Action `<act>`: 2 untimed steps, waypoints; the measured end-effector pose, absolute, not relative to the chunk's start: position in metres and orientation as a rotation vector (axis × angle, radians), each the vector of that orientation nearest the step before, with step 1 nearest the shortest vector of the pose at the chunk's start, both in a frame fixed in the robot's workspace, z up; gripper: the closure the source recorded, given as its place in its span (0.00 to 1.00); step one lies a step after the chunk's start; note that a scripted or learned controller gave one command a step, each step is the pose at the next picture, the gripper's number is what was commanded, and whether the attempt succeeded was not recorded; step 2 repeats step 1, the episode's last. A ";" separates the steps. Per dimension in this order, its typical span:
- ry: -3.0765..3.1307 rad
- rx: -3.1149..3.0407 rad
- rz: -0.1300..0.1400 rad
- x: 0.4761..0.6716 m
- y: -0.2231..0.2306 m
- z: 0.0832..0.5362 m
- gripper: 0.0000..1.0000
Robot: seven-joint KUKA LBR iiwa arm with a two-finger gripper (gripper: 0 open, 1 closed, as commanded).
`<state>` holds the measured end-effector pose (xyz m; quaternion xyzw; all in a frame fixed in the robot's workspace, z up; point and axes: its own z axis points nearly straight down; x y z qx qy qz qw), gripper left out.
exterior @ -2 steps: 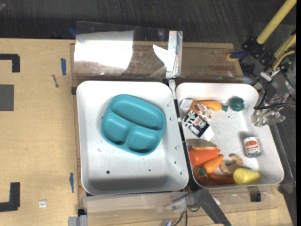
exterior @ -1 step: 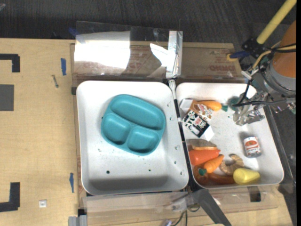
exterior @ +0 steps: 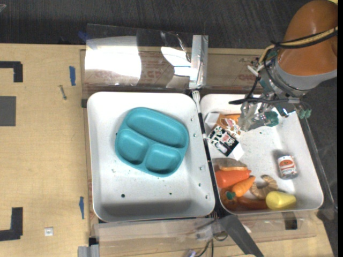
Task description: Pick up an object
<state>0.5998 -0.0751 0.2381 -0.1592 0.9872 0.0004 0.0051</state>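
1. Gripper is hanging over the far end of the right bin, coming down from the orange-banded arm on the right. Can't honestly tell whether it's spread wide or pinched narrow; it's a shiny tangle from this angle, and I don't see anything held in it.
2. Closest thing to it is the small printed packet, black-and-white pattern with some orange at its far end. It sits just left of the gripper and a bit nearer, up against the bin's left wall. Its long side looks to run diagonally, far-right to near-left.
3. So my guess is the next move is a short drop down and left, with the wrist turned so it closes across the packet's narrow side.
4. Other options are well away at the near end: a carrot and some other toy food, a yellow lemon-ish piece, and a little jar standing by the right wall.
5. Left bin has a teal divided tray, which is way bigger and farther off, so probably not the target.
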 end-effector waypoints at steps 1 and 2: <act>3.068 -0.640 0.003 0.651 -0.018 0.220 1.00; 3.068 -0.640 0.003 0.651 -0.018 0.220 1.00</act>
